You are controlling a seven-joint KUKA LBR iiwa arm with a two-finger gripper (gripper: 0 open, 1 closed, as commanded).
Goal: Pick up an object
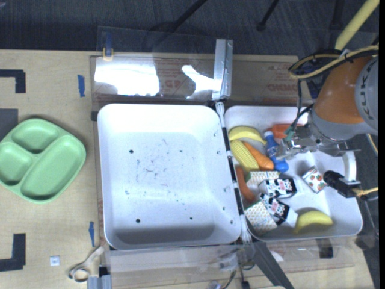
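In the camera view the left bin [162,173] lies bare across its floor, its right rim touching the right bin [352,218], where the objects crowd the left half: a banana [245,133], corn [243,153], a carrot [260,157], a cow-patterned toy [278,186] and a second banana [313,220] near the front rim; the right bin's far-right floor stays open. The tool [301,140] hangs over the right bin's back edge beside a blue bottle [271,144]; I cannot tell its opening; a green divided plate [40,159] sits on the bench [48,233] well left; no writing is legible.
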